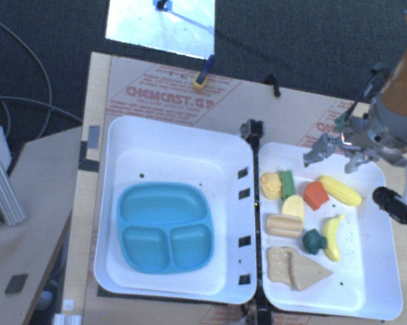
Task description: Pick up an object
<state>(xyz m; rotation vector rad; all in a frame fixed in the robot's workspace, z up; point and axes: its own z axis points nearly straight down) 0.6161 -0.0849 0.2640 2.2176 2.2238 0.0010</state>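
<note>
My gripper (335, 156) hangs open over the far edge of the right bin (382, 260), with nothing between its two grey fingers. Below it lie toy foods: a corn cob (341, 191), an orange-red block (316, 195), a green stick (287, 185), a yellow round piece (270, 184), a pale yellow piece (294, 207), a hot-dog bun (283, 224), a banana (334, 236), a dark green piece (313, 242) and tan bread slices (295, 268). The corn cob and orange-red block are nearest the fingers.
The left bin (183, 147) holds a blue divided plate (167, 226). A black divider with clips (252, 203) runs between the bins. A black part of the arm (390, 203) sticks out over the right bin's right side. Cardboard (168, 96) lies under both bins.
</note>
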